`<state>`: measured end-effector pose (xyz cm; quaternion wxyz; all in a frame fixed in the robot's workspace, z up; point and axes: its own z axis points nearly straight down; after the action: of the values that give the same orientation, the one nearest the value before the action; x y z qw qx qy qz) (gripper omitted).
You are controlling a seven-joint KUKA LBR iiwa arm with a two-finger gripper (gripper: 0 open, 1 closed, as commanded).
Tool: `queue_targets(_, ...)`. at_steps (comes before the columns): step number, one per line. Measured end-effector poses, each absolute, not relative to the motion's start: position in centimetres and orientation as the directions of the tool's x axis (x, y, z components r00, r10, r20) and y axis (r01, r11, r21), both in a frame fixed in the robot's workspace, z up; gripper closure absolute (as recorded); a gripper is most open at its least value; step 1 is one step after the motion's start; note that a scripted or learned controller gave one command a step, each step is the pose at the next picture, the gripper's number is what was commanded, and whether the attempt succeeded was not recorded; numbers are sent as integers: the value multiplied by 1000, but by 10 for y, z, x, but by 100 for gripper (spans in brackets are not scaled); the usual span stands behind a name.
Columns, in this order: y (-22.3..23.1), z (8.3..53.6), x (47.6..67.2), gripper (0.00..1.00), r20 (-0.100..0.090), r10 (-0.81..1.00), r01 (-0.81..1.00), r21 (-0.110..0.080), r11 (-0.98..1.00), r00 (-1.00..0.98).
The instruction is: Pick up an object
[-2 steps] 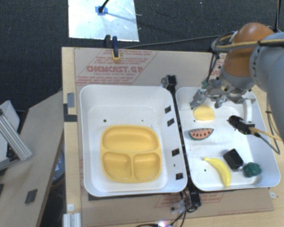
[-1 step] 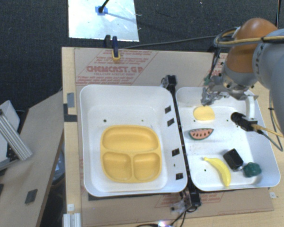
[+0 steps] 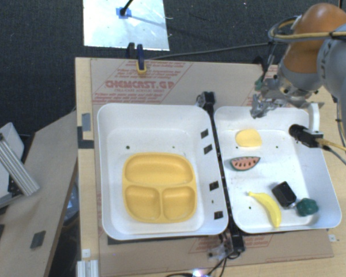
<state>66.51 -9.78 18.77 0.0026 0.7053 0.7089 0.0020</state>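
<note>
Bench w/ 2 bins (image 3: 161, 115); gripper (image 3: 259, 109) above yellow disc (image 3: 248, 138).

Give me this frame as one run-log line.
gripper: above right bin's far edge, holding nothing seen | nearest: yellow round piece | also in bin: watermelon slice, banana | left bin: yellow tray

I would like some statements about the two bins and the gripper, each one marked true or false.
1. The yellow divided tray lies in the left bin. True.
2. The banana lies in the left bin. False: it lies in the right bin.
3. The gripper is over the far edge of the right bin. True.
4. The watermelon slice is between the gripper's fingers. False: it lies on the bin floor.
5. The green object is beside the black object. True.
</note>
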Motion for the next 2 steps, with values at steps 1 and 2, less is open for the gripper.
queue_targets(1, -98, 204, 666, 100, -1, 1000, 1000, 5, 6, -6)
queue_targets(2, -51, 201, 649, 100, 2, 1000, 1000, 0, 9, -9)
